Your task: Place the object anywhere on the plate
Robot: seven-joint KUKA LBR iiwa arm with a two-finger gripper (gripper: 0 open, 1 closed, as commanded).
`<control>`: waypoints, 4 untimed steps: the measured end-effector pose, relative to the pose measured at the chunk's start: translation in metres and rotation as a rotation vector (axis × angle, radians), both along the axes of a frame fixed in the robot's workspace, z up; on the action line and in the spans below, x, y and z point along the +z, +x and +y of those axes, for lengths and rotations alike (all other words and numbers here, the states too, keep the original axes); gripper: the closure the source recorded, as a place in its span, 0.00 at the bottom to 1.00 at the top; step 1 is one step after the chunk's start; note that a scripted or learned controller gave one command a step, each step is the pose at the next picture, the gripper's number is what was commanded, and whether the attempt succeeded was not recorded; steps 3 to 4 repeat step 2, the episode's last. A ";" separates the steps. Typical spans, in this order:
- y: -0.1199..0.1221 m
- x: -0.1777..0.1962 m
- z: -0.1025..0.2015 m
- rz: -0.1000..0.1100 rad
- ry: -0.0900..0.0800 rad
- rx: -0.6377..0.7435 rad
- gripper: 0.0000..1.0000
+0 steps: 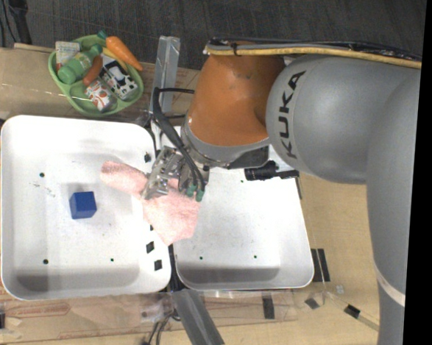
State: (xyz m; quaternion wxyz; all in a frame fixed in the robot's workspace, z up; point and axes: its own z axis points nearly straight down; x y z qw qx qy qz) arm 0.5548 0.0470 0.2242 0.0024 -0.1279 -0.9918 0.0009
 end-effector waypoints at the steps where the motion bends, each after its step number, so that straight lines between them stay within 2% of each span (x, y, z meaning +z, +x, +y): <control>1: -0.019 0.003 0.047 0.000 0.001 0.263 1.00; 2: -0.018 0.003 0.047 -0.001 0.001 0.262 0.00; 4: -0.018 0.003 0.047 -0.001 0.001 0.262 0.00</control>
